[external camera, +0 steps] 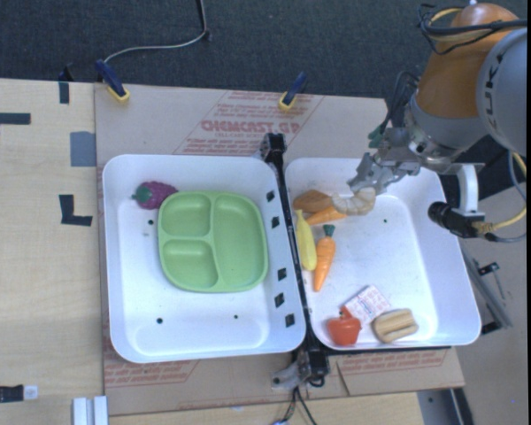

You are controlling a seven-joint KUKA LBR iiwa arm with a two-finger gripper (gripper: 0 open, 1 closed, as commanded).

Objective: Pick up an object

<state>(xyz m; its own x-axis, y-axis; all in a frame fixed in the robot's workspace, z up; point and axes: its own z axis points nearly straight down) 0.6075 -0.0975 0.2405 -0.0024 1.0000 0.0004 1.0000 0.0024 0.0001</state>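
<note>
Two white bins sit side by side on a cardboard sheet (239,127) laid over the bench. The left bin (128,326) holds a green tray (214,242) with three compartments, lying flat across the middle. A purple grape bunch (155,193) lies at the far left corner, just beside the tray's far left edge. The near part of this bin is bare white floor.

The right bin (442,282) holds the rest. Along its left wall lie a yellow banana (306,243) and an orange carrot (324,262), side by side and pointing near to far. At the far left are a brown bread piece (312,201) and an orange piece (329,215) touching it. At the near side a red pepper (343,328), a small white and red packet (366,303) and a bun (395,324) are grouped close together.

The gripper (370,184) is down at the far side of the right bin, over a pale lump (361,203) that lies against the orange piece. Whether its fingers are parted or closed, or have hold of anything, cannot be told from this angle.

The middle and right of the right bin's floor are open. Black clips (273,144) join the bins along their shared wall. Two yellow and blue clamps (113,80) pin the sheet's far edge, and a black cable (199,7) runs on the dark floor beyond.
</note>
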